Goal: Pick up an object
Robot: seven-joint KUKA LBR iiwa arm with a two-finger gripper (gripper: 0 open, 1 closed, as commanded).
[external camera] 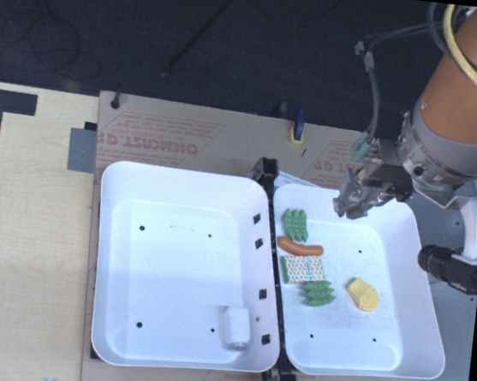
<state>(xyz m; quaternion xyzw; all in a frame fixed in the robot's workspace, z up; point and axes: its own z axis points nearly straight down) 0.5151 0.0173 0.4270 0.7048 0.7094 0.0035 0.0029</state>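
We saw the orange sausage point(300, 247) lying flat in the right bin point(393, 334), near its left wall, its long axis running left to right. It looked slim, smooth and rounded at both ends. Just beyond it lay 1 green piece point(295, 224); nearer were a patterned card point(303, 268), another green piece point(318, 293) and a yellow lump point(363, 294). The end effector point(353, 205) hung over the bin's far edge, gripping nothing; its opening we could not tell. A white block point(236, 325) sat in the left bin point(121, 300).
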